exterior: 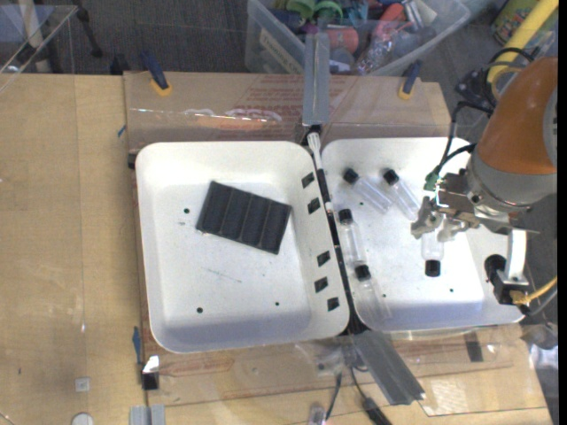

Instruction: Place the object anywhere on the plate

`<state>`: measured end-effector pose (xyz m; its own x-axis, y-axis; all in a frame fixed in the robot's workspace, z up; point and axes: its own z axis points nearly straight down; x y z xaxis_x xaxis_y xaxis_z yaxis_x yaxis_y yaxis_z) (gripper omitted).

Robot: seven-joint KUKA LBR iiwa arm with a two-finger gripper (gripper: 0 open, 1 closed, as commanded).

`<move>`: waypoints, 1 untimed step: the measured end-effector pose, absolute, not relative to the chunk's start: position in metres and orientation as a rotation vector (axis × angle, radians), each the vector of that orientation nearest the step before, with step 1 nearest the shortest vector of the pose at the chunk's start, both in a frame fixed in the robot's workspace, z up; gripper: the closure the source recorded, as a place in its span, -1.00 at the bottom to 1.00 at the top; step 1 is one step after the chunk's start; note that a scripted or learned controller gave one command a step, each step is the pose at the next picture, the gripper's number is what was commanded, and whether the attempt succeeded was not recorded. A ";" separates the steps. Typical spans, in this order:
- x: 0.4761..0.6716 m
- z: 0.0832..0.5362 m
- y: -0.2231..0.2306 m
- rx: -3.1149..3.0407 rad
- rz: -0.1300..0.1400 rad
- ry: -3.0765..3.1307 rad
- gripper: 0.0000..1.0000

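Gripper [436, 228] over right bin [461, 153] — fingers spread apart, nothing btwn them. Clear vials [376, 193] lie nearby in bin. Dark ribbed plate [244, 217] in left bin [168, 308].

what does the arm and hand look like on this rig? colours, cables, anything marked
The arm is grey with a broad orange band above the wrist. Black cables loop along its side, with a small green spot where one meets the wrist. The hand is pale metallic silver-grey with two slim fingers. No readable markings at this resolution.
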<state>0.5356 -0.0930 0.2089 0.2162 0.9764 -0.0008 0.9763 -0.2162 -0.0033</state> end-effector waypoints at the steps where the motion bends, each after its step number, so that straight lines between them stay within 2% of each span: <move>1: 0.554 0.265 -0.093 -2.609 0.002 -1.750 1.00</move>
<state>0.5541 -0.0929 0.2654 0.3795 0.9252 -0.0012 0.9252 -0.3795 -0.0011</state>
